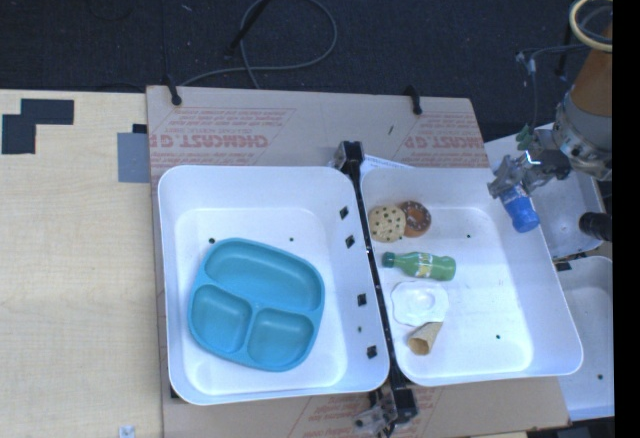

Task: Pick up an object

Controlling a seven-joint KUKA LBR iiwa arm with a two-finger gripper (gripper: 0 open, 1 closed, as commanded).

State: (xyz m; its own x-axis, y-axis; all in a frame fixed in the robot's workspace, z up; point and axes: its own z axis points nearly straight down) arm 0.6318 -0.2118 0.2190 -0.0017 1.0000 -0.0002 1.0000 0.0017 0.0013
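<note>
My gripper (516, 184) hangs over the right rim of the right bin (545, 346), at the end of the grey arm with the orange band. A small blue cylinder (522, 212) sits between its fingers, tilted and lifted above the rim. On the floor of that bin lie a chip cookie (386, 222), a brown donut (415, 217), a green bottle (420, 266) on its side, a white fried egg (418, 303) and a cone (426, 336).
The left bin (180, 226) holds a blue divided plate (258, 303). A black divider (362, 266) runs between the bins. Cardboard (300, 131) lies under both, and a wooden bench top (70, 266) spreads to the left.
</note>
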